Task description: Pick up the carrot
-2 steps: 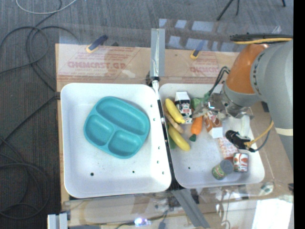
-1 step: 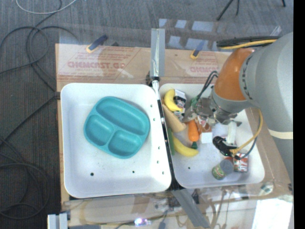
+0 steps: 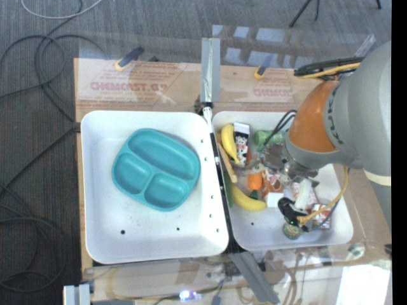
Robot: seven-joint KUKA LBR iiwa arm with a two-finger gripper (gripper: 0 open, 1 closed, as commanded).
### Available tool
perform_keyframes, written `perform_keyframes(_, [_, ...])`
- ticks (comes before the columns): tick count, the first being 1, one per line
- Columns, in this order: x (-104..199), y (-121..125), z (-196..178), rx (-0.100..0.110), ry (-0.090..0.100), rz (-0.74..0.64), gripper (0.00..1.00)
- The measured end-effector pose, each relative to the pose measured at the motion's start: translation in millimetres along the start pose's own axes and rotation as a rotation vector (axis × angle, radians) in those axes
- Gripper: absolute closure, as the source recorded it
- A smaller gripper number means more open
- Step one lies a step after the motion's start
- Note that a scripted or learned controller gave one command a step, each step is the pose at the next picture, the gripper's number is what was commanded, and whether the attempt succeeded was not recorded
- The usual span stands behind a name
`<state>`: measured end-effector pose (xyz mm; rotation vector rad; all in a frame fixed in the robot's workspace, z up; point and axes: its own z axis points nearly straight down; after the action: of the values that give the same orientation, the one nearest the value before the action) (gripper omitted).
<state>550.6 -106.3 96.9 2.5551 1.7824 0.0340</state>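
Note:
The carrot [image 3: 255, 182] is a small orange piece in the middle of the right bin [image 3: 337, 234], just above the lower banana. My gripper [image 3: 272, 170] hangs low over the bin, right beside the carrot on its right and partly hidden under the grey wrist and orange band. Nothing can be made out between its tips.
The right bin also holds a yellow banana [image 3: 227, 143] at its left wall, a second banana [image 3: 247, 201] below the carrot, a white and black box [image 3: 241, 142], a green item [image 3: 261, 137] and a green round can [image 3: 292, 232]. A teal divided plate [image 3: 156, 168] lies in the left bin [image 3: 102, 234].

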Motion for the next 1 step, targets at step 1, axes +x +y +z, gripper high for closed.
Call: perform_keyframes(1, [-0.7, -1.1, -7.1, 0.007, 0.000, 0.001, 1.00])
